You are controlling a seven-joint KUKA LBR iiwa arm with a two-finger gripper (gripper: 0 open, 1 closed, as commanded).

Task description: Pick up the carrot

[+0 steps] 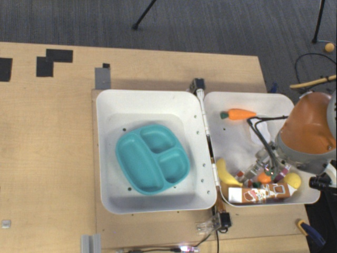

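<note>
Fingers [261, 165] of mine sit low in the front clutter of the right bin [247, 96]; spread or pressed together, can't tell, too small and cluttered.

Left to right:
- The counter [47, 152] is bare wood at left, with black patches [53, 61] near its back edge and lots of free room.
- The left bin [104, 141] holds a teal divided plate [152, 158], centred, with white floor open all round it.
- In the right bin the carrot [241, 114] lies on its side at the back-left, near the back wall, green end toward the divider. It is well apart from my fingers, with open floor in front of it.
- At the front wall sit a yellow banana [226, 174], a brown-and-white carton [260, 194] and a yellow round piece [293, 181], packed tight. The carton label print is unreadable.
- My arm's orange band [310, 123] overhangs the right edge.
</note>
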